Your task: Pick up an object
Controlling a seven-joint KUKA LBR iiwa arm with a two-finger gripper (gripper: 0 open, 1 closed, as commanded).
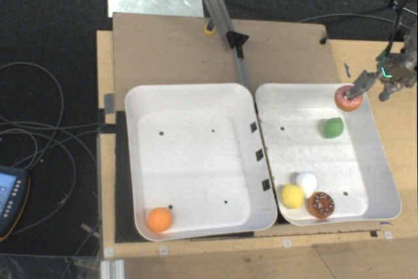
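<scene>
My gripper [371, 93] hangs at the far right corner of the right bin [382, 170], its two fingers spread open. A pink-frosted donut [347, 99] lies at that corner, right against the tip of the left finger [360, 84] and not between the two fingers. Also in the right bin are a green ball [333, 127] in the middle right and, at the near edge, a white ball [305, 181], a yellow ball [292, 196] and a chocolate donut [321, 204]. An orange ball [159, 219] rests in the near left corner of the left bin [189, 140].
A grey slanted pole [215, 3] crosses the bench from the back down to the gap between the bins. Black clips [259, 153] sit along the shared bin edge. A tablet [10, 196] and cables lie on the floor at the left.
</scene>
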